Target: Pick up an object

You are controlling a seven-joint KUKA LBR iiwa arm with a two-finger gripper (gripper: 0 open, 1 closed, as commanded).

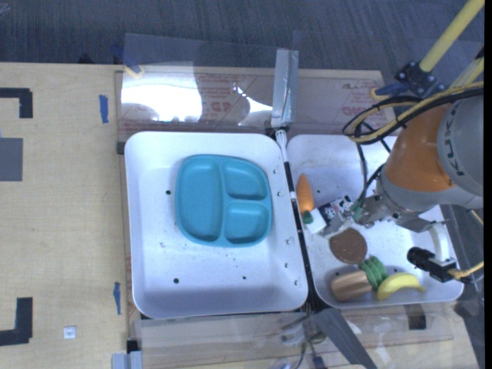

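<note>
Pincer (347, 211) low in the right bin, the flat brown round disc (348, 245) just on its near side.

Nearest me in the shallow white right bin (338, 156) I count one tan bread-roll-shaped toy (350, 284), one green ridged toy (374, 270) and one yellow banana (399, 284), its long axis running left to right. Beyond them sits the one disc, my likeliest target, then the pincer; whether it is open or closed I cannot tell. Left of it lies one orange carrot (305, 194), pointing near to far. The left white bin (146, 229) holds one blue divided plastic plate (224, 200).
</note>
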